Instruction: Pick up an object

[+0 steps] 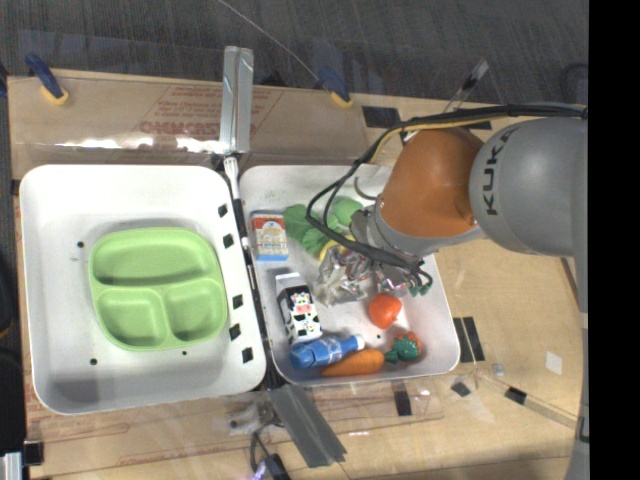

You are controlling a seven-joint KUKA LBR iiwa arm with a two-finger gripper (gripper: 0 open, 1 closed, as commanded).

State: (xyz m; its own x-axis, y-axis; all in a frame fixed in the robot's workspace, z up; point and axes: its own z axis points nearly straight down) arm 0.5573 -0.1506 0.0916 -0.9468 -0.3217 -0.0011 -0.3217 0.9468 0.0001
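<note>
The right bin [445,338] holds several small items. A black-and-white cow-patterned carton [299,312] lies near its left wall, with a blue bottle [325,352] and an orange carrot [352,364] along the front. A red-orange tomato [385,311] and a green and red toy [404,348] sit at front right. A small red and blue box [268,236] and a green soft item [310,226] lie at the back. My gripper [343,276] reaches down into the middle of this bin, just left of the tomato and right of the carton. The orange wrist band [430,183] covers the bin's back right.
The left bin [60,368] holds a light green divided tray [155,286]. A metal bar [237,93] stands upright between the bins at the back. Blue clamps [45,78] hold the cardboard base. Black cables [340,193] loop off the wrist over the right bin.
</note>
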